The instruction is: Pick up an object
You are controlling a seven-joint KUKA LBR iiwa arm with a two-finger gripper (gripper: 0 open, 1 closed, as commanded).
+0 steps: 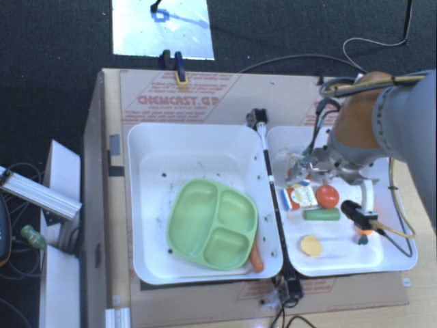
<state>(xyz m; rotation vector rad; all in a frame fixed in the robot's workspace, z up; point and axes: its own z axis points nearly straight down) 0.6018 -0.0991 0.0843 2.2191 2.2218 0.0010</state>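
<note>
The arm [382,118] hides the right bin's [341,262] far corner.

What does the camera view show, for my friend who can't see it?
A grey robot arm reaches from the right over the right white bin, which holds a red tomato, a green stick, a yellow round piece and a small packet. The left bin holds a green divided plate with an orange carrot beside it.
</note>
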